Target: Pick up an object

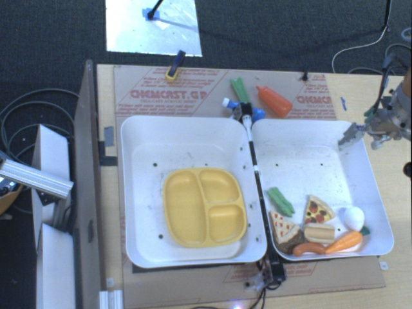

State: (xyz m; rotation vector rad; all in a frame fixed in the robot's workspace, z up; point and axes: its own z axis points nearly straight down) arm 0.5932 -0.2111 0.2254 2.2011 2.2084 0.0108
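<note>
Two shallow white bins side by side on a desk [106, 172], seen from above at a slant. In the left bin [138, 147], toward its lower middle, a yellow divided tray [205, 206] with three compartments, lying flat. In the right bin [309, 140], crowded into the lower right corner, a cluster of toy foods: a green pod [280, 200] lying nearest the divider, a pizza slice [281, 224] below it, a second pizza slice [317, 210] to its right, a tan bread-like piece [319, 232] just under that, a white egg [352, 218] at the far right, and an orange carrot [343, 242] along the bottom wall, touching a reddish sausage [309, 249]. Outside the bins, on the cardboard beyond their upper edge, a green item [239, 89] and an orange-red toy [275, 102] close together near the top of the divider. At the right edge of the frame, over the upper right rim of the right bin, the end effector [354, 136], well apart from the food cluster; cannot tell from this angle how far open it is, and nothing visible in its grasp.
</note>
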